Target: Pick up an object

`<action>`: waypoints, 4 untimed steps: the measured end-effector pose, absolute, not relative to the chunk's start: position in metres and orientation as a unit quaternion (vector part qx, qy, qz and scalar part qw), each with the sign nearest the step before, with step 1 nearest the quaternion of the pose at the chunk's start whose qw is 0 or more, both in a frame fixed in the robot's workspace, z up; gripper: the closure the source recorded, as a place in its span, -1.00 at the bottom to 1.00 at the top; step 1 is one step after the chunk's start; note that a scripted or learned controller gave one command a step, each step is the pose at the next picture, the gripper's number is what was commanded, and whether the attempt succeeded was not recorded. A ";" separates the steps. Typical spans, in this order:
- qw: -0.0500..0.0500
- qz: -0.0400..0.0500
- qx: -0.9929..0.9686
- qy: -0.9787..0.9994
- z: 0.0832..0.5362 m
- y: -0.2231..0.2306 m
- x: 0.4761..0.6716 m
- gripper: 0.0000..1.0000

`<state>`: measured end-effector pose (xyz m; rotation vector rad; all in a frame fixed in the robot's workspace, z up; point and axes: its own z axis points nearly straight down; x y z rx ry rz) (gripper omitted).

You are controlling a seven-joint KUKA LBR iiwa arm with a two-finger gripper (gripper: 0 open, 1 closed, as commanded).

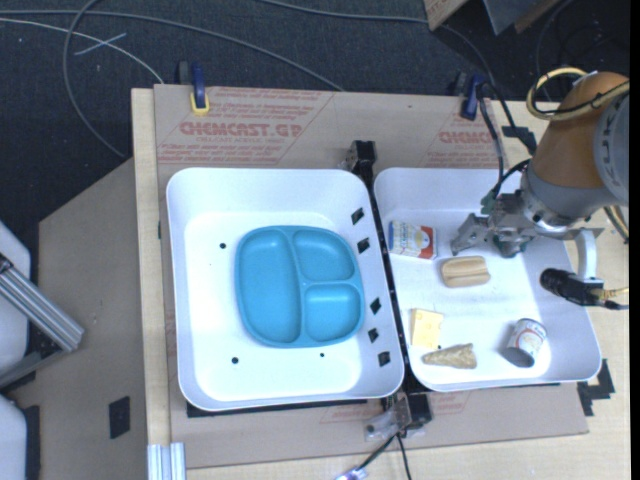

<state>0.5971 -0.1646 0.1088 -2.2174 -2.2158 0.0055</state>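
Bread wedge (449, 356), gripper (489, 238) above bun (465, 271)

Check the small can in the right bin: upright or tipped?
Tipped. The can lies on its side on the right bin floor, its round end facing the camera.

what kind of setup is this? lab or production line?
Likely a research lab bench, not a line: two white bins clamped to a protective board, loose cables on dark carpet, and toy-like food items such as a bread roll under the gripper.
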 end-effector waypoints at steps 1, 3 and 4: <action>0.000 -0.001 -0.707 -0.707 0.124 -0.165 0.599 1.00; -0.002 -0.001 -0.707 -0.707 0.212 -0.162 0.595 1.00; 0.001 -0.001 -0.705 -0.709 0.213 -0.117 0.600 1.00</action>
